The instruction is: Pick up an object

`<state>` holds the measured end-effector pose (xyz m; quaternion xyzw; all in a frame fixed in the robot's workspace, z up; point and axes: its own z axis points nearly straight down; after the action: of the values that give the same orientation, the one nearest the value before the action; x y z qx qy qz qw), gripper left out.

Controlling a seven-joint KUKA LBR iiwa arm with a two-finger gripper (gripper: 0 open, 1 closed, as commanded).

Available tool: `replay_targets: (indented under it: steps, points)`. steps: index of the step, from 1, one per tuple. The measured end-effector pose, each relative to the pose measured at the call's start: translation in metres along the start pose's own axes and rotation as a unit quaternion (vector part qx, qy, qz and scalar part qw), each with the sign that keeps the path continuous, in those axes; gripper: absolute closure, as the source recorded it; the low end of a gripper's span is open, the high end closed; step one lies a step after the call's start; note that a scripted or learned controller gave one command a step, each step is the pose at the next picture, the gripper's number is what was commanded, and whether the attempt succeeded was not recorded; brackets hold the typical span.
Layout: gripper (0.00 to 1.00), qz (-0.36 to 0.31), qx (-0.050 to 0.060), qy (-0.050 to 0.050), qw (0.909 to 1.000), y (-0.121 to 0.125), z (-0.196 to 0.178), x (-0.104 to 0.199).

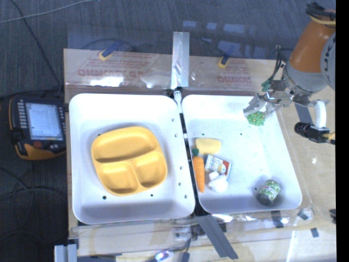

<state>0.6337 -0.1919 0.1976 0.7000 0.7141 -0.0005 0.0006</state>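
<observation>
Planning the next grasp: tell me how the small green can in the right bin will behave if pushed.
The green can seems to lie on its side near the right bin's front corner, so it would probably roll. It looks rigid and small, likely light. Its rounded wall may slip from the fingers.

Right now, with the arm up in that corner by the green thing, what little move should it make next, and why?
Probably lift straight up a little. The tool sits at the far right corner of the right bin, and the green lump looks caught at its tip. A small rise would show whether the lump really comes along. I can't be sure of the grip from this angle.
</observation>
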Motion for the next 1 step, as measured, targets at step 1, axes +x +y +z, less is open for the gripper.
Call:
replay_targets:
  steps: [1]
  points:
    - [1.00,0.067,0.002,0.001,0.9978,-0.0226,0.0590,0.0396]
